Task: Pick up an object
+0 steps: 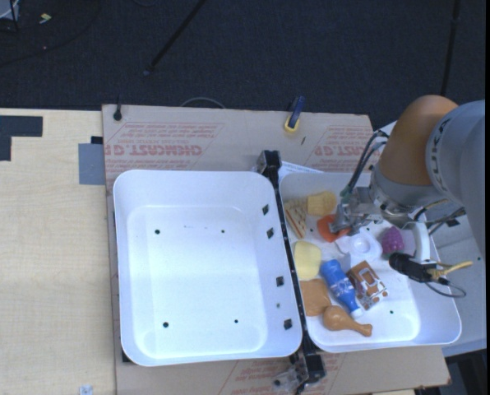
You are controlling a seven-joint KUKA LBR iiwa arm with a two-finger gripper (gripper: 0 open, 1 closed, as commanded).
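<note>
Tool: low in right bin, over red-orange object | grip state: cannot tell | left bin: white

the gripper fingertips are hidden behind its own wrist body, over a red-orange object just below-left of it, whose shape is partly covered and too small to identify.

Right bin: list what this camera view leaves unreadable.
- Tool: the arm's wrist covers it, so its grip state is unreadable.
- Red object: partly under the tool; identity unclear.
- Small box: label too small to read.
- Right bin: far rim hidden by the arm.
</note>
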